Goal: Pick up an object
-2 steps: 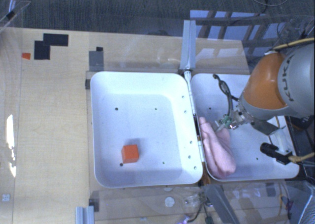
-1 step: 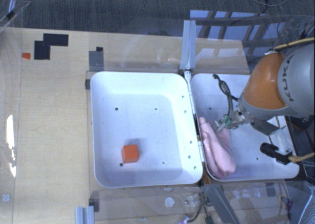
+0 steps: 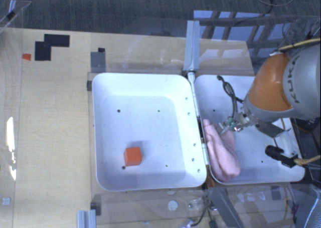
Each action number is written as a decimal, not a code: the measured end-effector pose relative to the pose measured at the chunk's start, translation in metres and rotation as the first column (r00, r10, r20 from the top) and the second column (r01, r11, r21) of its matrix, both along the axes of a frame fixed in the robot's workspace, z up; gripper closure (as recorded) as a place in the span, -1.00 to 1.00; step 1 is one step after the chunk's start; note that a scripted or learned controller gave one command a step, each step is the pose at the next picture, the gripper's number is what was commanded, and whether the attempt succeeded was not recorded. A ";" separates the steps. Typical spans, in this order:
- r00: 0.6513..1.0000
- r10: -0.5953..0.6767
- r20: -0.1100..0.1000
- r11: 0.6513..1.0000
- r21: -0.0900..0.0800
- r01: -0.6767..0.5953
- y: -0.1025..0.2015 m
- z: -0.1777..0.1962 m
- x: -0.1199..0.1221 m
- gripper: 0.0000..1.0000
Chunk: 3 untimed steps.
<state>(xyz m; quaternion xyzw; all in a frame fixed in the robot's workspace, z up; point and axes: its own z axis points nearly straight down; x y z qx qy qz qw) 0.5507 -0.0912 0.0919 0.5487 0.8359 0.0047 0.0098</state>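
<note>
The hand point(image 3: 231, 124), grip state impossible to tell, hovers at the pink cloth point(image 3: 220, 149), lower right; next, close and lift.

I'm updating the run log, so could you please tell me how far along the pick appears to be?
Done: the arm has reached over the right bin, with its gripper low beside the pink cloth. In hand: nothing visibly; the cloth lies flat on the bin floor against the left wall. Left: grasping and lifting an object. The orange block sits untouched in the left bin.
</note>
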 end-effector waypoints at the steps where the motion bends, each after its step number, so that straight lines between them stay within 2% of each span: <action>1: 1.000 0.000 0.000 1.000 0.000 0.000 0.000 0.000 0.000 -1.00; 3: 1.000 0.000 0.000 1.000 0.000 0.000 0.000 0.000 0.000 -1.00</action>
